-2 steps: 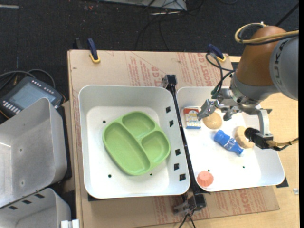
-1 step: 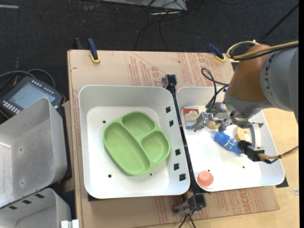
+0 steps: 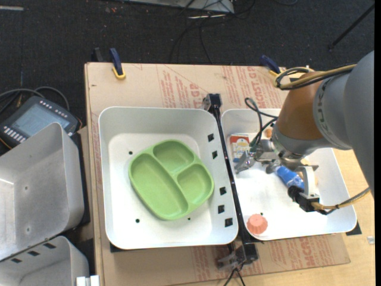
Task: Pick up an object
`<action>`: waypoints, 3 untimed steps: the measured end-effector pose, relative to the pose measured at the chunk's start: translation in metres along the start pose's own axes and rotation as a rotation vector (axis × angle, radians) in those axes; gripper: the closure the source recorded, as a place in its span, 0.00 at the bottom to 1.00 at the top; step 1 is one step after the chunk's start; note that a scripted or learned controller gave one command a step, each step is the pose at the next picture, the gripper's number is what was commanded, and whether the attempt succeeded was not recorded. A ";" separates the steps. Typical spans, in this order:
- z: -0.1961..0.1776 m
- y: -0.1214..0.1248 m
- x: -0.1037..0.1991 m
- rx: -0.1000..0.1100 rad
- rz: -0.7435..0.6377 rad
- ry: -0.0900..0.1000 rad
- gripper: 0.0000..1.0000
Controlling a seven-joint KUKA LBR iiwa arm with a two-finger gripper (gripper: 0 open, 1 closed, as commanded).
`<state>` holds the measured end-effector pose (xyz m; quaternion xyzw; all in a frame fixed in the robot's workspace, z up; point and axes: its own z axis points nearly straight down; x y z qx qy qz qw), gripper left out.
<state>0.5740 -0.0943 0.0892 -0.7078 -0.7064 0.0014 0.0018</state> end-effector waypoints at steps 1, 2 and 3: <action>-0.013 0.001 0.000 -0.005 0.002 0.000 1.00; -0.061 0.011 -0.003 -0.009 -0.004 -0.001 1.00; -0.119 0.016 -0.011 -0.009 -0.004 -0.002 1.00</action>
